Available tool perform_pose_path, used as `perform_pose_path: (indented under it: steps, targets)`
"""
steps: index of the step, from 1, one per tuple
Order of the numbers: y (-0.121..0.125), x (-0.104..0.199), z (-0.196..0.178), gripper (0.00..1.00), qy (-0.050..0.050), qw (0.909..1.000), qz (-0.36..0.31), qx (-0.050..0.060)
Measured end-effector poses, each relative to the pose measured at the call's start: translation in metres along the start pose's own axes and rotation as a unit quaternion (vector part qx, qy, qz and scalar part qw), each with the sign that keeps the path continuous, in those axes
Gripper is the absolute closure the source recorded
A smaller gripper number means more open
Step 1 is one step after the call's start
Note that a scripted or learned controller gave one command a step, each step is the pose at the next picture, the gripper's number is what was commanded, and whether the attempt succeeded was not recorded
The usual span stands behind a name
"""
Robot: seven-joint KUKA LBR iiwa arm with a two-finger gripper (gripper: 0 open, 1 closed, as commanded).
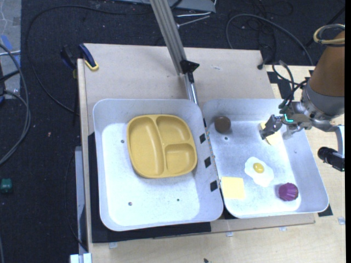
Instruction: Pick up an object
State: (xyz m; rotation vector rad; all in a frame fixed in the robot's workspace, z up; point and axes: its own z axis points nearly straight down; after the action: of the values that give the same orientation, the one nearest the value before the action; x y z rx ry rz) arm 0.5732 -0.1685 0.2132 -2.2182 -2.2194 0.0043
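Observation:
My gripper (273,126) hangs over the upper right part of the right bin (307,163), reaching in from the right. A small pale yellow piece (272,138) sits right at its tip; I cannot tell whether it is held or lying on the bin floor. A brown round object (222,124) lies to the gripper's left. Below the gripper rest a toy fried egg (259,170), a yellow cheese slice (233,188) and a purple object (287,191).
The left bin (109,163) holds a yellow divided tray (162,146). A slanted metal pole (173,34) rises behind the seam between the bins. Black clips (208,160) line that seam. Cables run across the dark floor around the bench.

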Motion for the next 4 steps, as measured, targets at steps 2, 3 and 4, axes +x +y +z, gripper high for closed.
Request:
perform_pose_path:
  steps: [2, 3, 4]
  targets:
    - [0.003, 0.005, 0.041, 0.0, 0.0, 1.0, 0.0, -0.001]
    - [0.006, 0.004, 0.105, 0.0, 0.0, 1.0, 0.0, 0.0]
    - [0.007, 0.004, 0.121, 0.0, -0.001, 1.0, 0.0, -0.002]
